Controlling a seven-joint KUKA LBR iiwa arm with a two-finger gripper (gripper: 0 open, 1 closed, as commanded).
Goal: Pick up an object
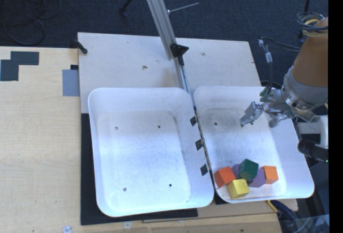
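Several small blocks lie clustered in the near corner of the right bin (300, 173): an orange block (224, 175), a green block (248, 168), a purple block (259, 179), a second orange block (270, 174) and a yellow block (238, 188). My gripper (262, 118) hangs over the far right part of that bin, well behind the cluster and apart from it. Its fingers are open, with nothing between them. The grey arm with its orange band (313, 60) comes in from the right.
The left bin (96, 119) sits beside the right one, joined by a divider with black clips (199, 143). A slanted aluminium rail (161, 17) rises behind the bins. Cables lie on the dark floor beyond the bench.
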